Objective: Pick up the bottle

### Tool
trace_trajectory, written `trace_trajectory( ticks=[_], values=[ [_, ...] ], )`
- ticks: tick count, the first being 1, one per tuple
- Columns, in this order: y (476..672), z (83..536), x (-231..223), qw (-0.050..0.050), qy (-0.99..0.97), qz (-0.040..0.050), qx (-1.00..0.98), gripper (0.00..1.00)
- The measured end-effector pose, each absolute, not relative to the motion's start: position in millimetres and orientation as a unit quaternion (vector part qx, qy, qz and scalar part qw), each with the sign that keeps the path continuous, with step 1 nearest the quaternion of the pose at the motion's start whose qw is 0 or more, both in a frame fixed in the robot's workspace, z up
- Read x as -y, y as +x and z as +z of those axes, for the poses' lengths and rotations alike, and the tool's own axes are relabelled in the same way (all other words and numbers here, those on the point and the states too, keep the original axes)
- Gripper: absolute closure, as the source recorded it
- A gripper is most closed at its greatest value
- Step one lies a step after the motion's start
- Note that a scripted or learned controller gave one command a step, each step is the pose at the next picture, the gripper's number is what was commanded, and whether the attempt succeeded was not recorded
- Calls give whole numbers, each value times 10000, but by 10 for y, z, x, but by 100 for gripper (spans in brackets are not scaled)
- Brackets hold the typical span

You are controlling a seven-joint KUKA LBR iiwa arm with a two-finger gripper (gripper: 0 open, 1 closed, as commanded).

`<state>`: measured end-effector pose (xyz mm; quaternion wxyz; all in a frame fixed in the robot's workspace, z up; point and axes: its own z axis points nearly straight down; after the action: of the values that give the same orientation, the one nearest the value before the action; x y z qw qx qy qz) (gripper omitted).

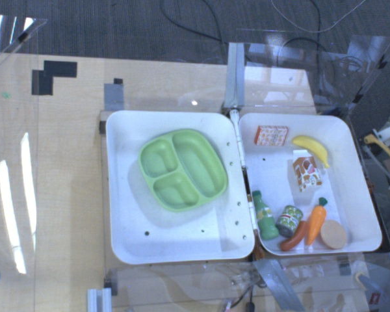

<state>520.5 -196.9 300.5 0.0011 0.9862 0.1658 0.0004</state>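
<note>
A small green bottle [265, 217] with a white cap lies in the right bin [351, 142], near its front left corner, cap end pointing toward the back. It rests against the bin's left wall and next to a green can [289, 220].
The right bin also holds a sausage [293, 236], a carrot [316, 220], a tan round cookie [333, 234], a small carton [307, 173], a banana [312, 149] and an orange-white box [271, 135]. The left bin [127, 174] bears a green divided plate [182, 169].
</note>
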Motion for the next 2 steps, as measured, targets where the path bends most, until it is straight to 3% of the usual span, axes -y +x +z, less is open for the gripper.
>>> trace_trajectory(
  ticks=[1, 2],
  values=[
    [4889, 1696, 2058, -12, 9850, -19, -1728, 0],
    [5330, 2477, 2057, 5, 9908, 1, -1356, 0]
  ],
)
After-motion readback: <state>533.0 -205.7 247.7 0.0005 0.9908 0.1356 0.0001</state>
